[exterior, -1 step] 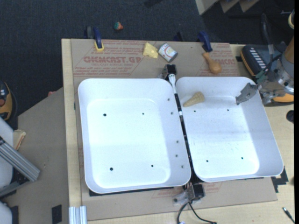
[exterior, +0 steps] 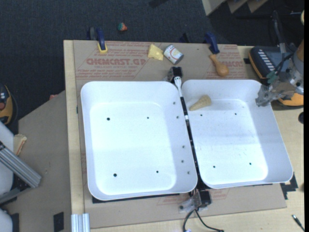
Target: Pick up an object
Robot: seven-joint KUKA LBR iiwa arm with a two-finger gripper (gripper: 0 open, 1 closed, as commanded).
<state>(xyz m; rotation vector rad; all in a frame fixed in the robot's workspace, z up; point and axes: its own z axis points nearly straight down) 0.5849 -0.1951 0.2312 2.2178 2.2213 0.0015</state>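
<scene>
Two white bins [exterior: 130, 139]: one tan cone [exterior: 200, 102] in right bin, jaws [exterior: 264, 98] at rim.

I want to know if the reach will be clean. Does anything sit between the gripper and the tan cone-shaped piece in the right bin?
Nothing visible does. The gripper hangs over the right bin's right rim; the tan cone-shaped piece lies near its upper left, with bare floor between.

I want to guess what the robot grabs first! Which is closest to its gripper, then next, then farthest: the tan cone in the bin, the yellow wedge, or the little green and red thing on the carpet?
From the gripper at the right bin's right rim:
1. Tan cone, in the right bin's upper left.
2. Yellow wedge, on the board behind the bins.
3. Green and red thing, on the carpet beyond the board.
</scene>
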